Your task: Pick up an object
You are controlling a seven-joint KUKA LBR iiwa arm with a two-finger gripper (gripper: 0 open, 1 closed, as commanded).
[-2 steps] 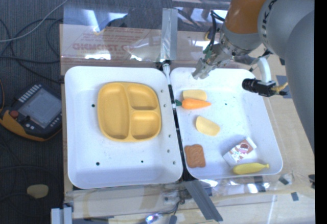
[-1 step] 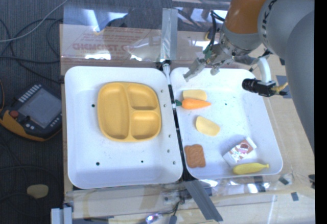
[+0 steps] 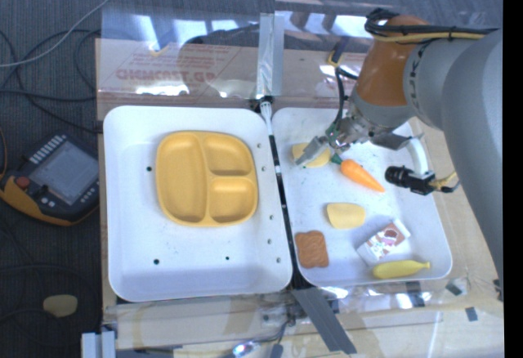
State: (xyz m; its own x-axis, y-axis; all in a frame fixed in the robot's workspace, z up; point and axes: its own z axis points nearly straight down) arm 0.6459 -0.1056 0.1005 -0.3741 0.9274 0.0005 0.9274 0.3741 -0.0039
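While end effector [image 3: 320,148] hangs low at frame centre-right, finger state indeterminate, yellow piece [image 3: 315,157] directly beneath, carrot [image 3: 360,174] lower right.

arm [image 3: 458,78] cut off at right edge, end effector [image 3: 320,149] covering pale item (unidentifiable)

Bench [image 3: 188,74] with two white bins side by side: left bin [image 3: 131,266], right bin [image 3: 425,209].
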